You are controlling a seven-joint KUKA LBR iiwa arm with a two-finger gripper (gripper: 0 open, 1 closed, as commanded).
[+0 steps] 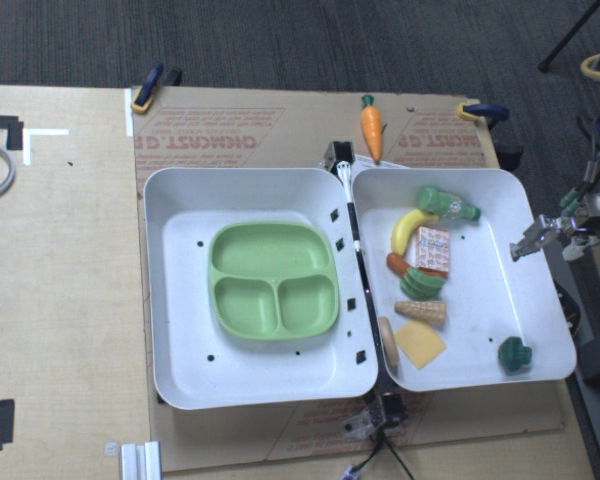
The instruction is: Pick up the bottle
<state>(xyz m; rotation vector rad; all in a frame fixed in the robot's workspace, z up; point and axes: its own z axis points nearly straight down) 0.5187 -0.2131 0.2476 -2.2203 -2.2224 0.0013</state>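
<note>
bottle lies in the right bin, gripper off at the bin's right edge

we see the bench (60, 298) first, pale wood with a cardboard sheet (240, 133) under two white bins. the left bin (175, 348) carries a green divided plate (275, 280) with three compartments, sitting about in its middle. the right bin (480, 343) holds a cluster of toy food toward its left half.

the gripper (548, 233) sits at the far right, just over the right bin's right rim, well apart from the cluster. we cannot tell how it is set, since it is small and blurred against the dark floor.

in the right bin we find the green bottle (445, 205) lying on its side near the far wall, its pale cap pointing right. just beside it, toward us, a banana (408, 229) curves down, touching a red and white packet (433, 251). below those come a red piece (397, 264), a green ribbed piece (421, 284), a waffle cone (421, 311) and a yellow cheese wedge (420, 345), packed close together. a small dark green item (515, 355) sits alone near the bin's near right corner.

outside the bins, a toy carrot (370, 128) rests on the cardboard beyond the far rims.
</note>
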